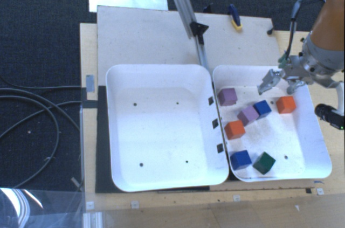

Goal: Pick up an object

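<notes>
Camera view showed the arm (328, 33) over the far right corner of the right bin (312, 165), with the left bin (116, 114) well off to the gripper's far side. Gripper (276, 80) hung above the bin floor, near its back wall; whether it was open or closed I could not tell at this resolution, and nothing was seen between its tips.

Seven cubes lay below and around it. Nearest were the blue cube (262, 108), just in front of the gripper, and the orange cube (286, 104), beside it toward the arm. Blue touched a purple cube (248, 115) on its far side. A second purple cube (227, 96) sat apart near the bin divider. Further forward: another orange (234, 129), another blue (240, 159), and a green cube (264, 163).

Judgement: the orange cube by the arm was the best target, since it stood free on all sides. Advise centring over it, aligning the jaws with its flat faces, and descending straight. Blue risked nudging its purple neighbour.
</notes>
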### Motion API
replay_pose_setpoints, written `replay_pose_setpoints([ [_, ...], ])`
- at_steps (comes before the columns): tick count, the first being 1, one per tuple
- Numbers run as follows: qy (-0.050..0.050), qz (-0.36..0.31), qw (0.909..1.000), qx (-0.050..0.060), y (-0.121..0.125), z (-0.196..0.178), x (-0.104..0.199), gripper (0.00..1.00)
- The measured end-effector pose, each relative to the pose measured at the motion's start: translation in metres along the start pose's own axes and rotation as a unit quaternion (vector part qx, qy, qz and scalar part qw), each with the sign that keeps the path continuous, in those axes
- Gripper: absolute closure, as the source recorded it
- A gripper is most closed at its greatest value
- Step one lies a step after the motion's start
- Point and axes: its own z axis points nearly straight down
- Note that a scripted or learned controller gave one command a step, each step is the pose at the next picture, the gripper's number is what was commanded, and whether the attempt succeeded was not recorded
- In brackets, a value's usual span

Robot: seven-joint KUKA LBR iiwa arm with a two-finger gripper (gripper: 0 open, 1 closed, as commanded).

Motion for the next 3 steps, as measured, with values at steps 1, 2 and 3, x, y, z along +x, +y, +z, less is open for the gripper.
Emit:
replay_pose_setpoints([
  [1,0.0,0.0,1.0,0.0,0.0,0.0,0.0,0.0],
  [2,0.0,0.0,1.0,0.0,0.0,0.0,0.0,0.0],
  [3,0.0,0.0,1.0,0.0,0.0,-0.0001,0.0,0.0],
])
